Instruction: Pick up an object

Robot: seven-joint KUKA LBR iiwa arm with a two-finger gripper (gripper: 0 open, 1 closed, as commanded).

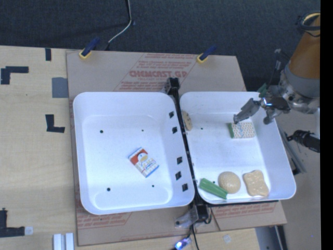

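Note:
My gripper hangs over the far right part of the right bin, fingers spread wide with nothing between them. Just below its left finger lies a white speckled sponge with a green edge. Near the bin's front edge sit a green block, a round beige ball and a tan biscuit-shaped piece. A small tan item rests against the divider. In the left bin lies a small red, white and blue card-like box.
Both bins stand on a cardboard sheet held by blue-and-yellow clamps at the back. Black clips run along the divider between the bins. A cable trails over the dark backdrop.

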